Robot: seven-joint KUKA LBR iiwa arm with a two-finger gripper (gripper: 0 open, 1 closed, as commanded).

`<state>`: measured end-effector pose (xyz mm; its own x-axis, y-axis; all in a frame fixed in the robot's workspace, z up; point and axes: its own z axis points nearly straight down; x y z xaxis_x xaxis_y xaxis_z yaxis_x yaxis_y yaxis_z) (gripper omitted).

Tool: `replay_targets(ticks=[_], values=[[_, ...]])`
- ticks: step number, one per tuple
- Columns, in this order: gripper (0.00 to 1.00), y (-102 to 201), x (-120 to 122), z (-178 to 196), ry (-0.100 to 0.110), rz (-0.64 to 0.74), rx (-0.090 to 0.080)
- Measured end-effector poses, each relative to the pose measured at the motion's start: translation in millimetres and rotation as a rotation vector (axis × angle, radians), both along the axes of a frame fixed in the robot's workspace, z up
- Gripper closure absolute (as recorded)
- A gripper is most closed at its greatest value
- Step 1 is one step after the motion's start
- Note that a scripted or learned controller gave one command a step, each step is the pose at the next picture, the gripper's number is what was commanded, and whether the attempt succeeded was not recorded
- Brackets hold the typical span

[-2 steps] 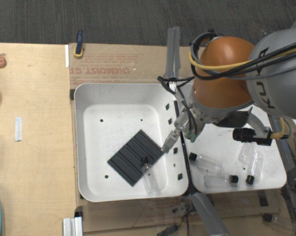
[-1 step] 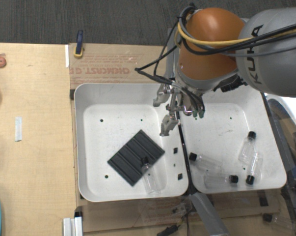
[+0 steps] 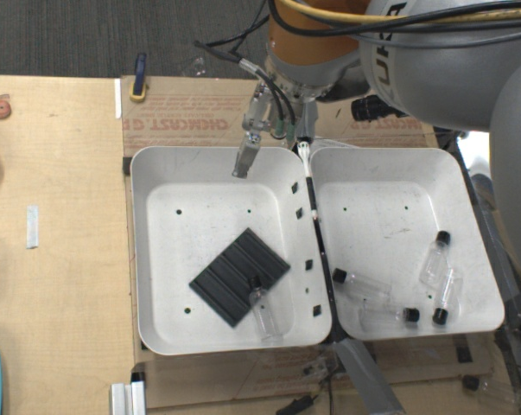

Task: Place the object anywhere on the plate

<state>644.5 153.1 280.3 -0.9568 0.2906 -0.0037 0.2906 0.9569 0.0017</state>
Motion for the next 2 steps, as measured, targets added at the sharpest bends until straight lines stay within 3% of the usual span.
replay_targets(ticks=[1,2], values=[[1.0,-2,1,9,-0.003,-0.005,0.0],[1.0,-73,-54,20,0.002,0.116,-0.001]])
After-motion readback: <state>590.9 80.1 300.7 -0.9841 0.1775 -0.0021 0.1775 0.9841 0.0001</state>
